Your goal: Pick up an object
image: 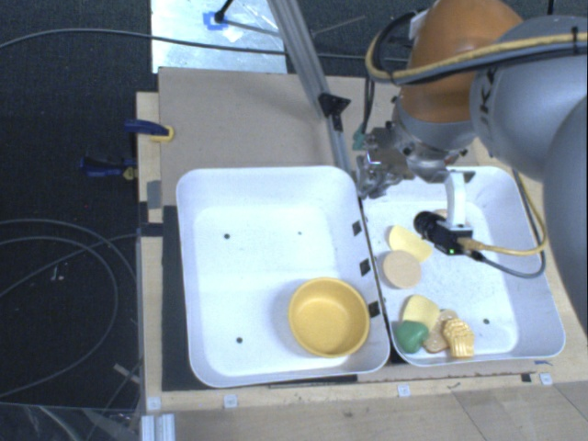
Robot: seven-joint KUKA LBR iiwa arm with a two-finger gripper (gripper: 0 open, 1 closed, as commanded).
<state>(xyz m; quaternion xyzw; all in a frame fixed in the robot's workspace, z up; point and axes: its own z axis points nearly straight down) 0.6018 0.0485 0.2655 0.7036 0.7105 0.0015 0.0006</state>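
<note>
My gripper (375,180) hangs over the back left corner of the right bin (514,200), close to the wall between the two bins. Its fingertips are small and partly hidden by the wrist. Below it in the right bin lie a pale yellow wedge (407,241) and a tan round disc (401,269). Nearer the front edge are a yellow piece (420,310), a green piece (410,336) and a ridged golden-brown item (456,333). A yellow bowl (328,316) sits in the front right part of the left bin (248,209).
A grey slanted pole (303,53) crosses the back of the bench above the left bin. Blue and yellow clamps (138,145) grip the bench's left edge. Brown bench board (239,118) shows behind the bins.
</note>
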